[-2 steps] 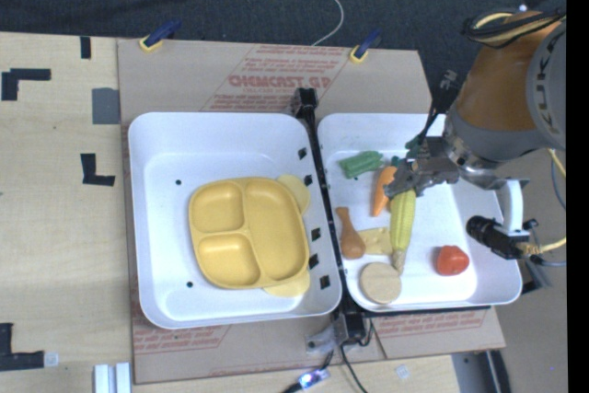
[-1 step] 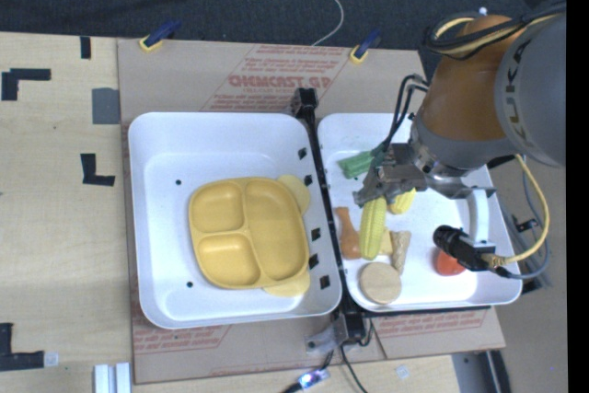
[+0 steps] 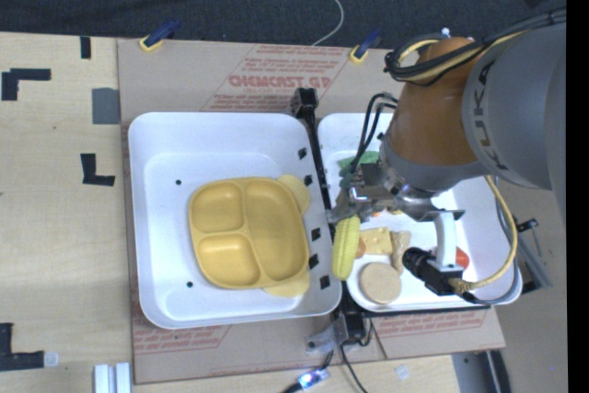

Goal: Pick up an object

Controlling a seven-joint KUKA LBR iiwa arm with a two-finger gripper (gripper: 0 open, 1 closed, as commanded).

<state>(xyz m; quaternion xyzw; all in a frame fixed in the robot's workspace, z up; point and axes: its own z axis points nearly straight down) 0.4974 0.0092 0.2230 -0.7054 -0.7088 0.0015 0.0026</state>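
Bins [image 3: 147, 152] side by side on a cardboard-covered bench, seen from above: we find the grey arm [image 3: 515, 106], orange-banded above the wrist, reaching in from the right and hanging over the right-hand bin [image 3: 502, 290]. Its gripper [image 3: 368, 195] sits low over that bin's left part, close to the divider between the two bins; whether the tool is released or clenched, we cannot tell. Just below the gripper and slightly left lies a yellow corn cob [image 3: 345, 246], against the bin's left wall. Below and right of the tool we see a tan cracker-like piece [image 3: 382, 244] and a round beige disc [image 3: 378, 283]. Well to the gripper's left, in the other bin, rests a yellow divided plate [image 3: 247, 231] with three compartments.
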